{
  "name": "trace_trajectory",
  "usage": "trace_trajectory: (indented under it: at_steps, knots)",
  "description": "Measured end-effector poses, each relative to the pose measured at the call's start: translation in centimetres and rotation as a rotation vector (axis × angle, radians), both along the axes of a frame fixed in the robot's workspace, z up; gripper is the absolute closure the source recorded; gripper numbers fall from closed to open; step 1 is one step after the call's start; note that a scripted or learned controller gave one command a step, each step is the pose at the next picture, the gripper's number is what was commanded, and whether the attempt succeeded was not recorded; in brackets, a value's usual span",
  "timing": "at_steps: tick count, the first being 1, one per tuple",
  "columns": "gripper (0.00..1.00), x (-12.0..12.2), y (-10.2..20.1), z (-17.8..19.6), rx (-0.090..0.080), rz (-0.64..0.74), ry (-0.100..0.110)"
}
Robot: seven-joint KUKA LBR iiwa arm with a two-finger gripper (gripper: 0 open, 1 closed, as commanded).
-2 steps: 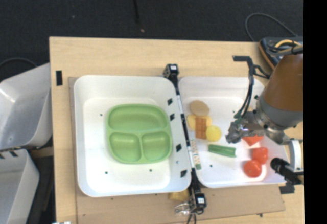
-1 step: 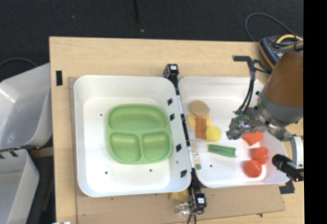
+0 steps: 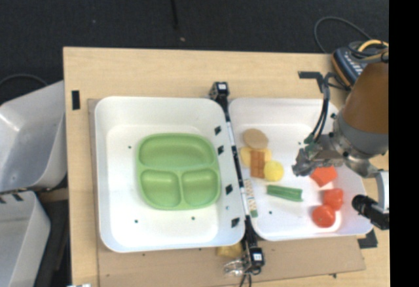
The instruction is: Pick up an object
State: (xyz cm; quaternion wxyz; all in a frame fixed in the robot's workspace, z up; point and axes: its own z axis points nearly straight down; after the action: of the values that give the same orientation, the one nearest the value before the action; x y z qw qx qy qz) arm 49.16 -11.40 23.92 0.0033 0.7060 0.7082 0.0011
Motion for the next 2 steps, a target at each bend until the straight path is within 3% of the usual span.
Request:
trace_trajectory:
  at_steps: [1, 2]
  knots:
    - [1.00, 0.0, 11.6, 6.0, 0.006, 0.012, -0.002]
    - [1.00, -0.1, 9.0, 17.6, 0.001, -0.001, -0.009]
